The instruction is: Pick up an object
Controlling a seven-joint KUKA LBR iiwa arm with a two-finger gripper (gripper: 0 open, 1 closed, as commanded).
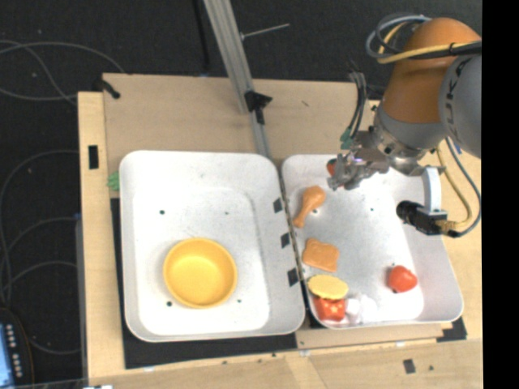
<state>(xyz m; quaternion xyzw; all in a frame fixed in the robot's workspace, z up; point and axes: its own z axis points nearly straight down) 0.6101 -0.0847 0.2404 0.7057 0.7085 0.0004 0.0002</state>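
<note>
The right bin (430, 290) holds several small toy foods. An orange drumstick-shaped piece (308, 203) lies near its upper left. Below it sits a tan square cracker (320, 255), and further down a yellow disc (328, 286) rests on a red-and-white item (332, 308). A red tomato-like piece (401, 279) lies at the lower right. My gripper (347, 171) hangs over the top of the right bin, just up and right of the drumstick. Nothing shows between its tips.
A yellow bowl (199, 271) sits in the left bin (146, 185) toward its lower middle. A slanted metal post (235, 55) rises behind the divide between the bins. A black fitting with cables (422, 217) hangs off the arm above the right bin's right side.
</note>
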